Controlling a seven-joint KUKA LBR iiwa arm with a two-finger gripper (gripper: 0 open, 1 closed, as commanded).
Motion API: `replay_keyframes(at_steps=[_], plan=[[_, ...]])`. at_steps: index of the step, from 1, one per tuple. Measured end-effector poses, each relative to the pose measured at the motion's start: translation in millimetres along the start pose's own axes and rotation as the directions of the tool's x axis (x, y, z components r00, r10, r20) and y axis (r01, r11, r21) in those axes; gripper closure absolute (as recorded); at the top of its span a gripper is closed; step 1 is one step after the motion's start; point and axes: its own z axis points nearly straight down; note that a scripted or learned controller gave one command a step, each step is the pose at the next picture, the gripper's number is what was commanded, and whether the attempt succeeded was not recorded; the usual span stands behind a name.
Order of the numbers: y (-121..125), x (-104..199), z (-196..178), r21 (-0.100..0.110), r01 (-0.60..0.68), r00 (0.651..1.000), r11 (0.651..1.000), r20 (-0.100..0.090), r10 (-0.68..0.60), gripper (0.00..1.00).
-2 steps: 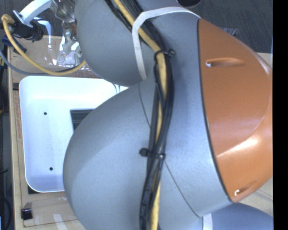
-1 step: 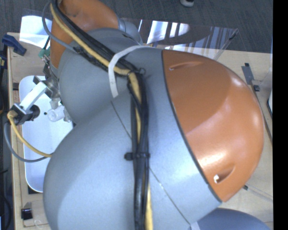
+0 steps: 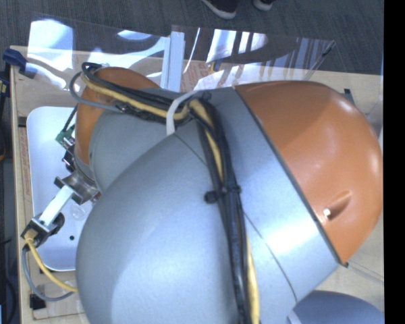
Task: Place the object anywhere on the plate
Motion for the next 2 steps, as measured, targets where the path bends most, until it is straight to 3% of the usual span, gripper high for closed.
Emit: replay_keyframes(at_steps=[1, 2], plan=[[-5, 13, -121, -0.003, 0.259, 0.966, 0.966, -0.004, -0.259, 1.00], [-14, -17, -22, -0.001, 0.548, 0.837, 0.837, 0.001, -0.548, 1.00]])
